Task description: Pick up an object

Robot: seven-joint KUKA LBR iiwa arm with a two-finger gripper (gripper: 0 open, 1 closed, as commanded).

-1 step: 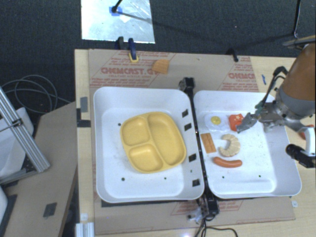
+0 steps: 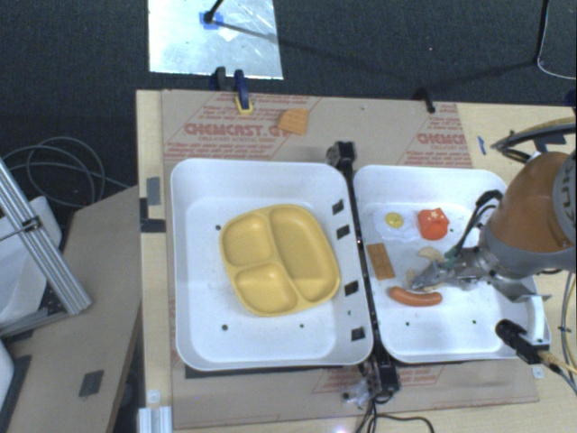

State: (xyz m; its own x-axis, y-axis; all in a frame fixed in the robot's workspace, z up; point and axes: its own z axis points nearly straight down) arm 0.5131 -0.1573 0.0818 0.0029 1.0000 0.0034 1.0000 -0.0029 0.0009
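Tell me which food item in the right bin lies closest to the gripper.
The sausage, red-orange and lying flat just below the gripper. The tomato, fried egg and brown cracker lie farther off.

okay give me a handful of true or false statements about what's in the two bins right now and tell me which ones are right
1. The yellow divided plate lies in the left bin. True.
2. The sausage lies in the left bin. False: it lies in the right bin, near the gripper.
3. The red tomato piece sits beside the fried egg. True.
4. The plate holds the fried egg. False: its three compartments hold no food; the egg lies on the right bin's floor.
5. The brown cracker lies near the right bin's left wall. True.
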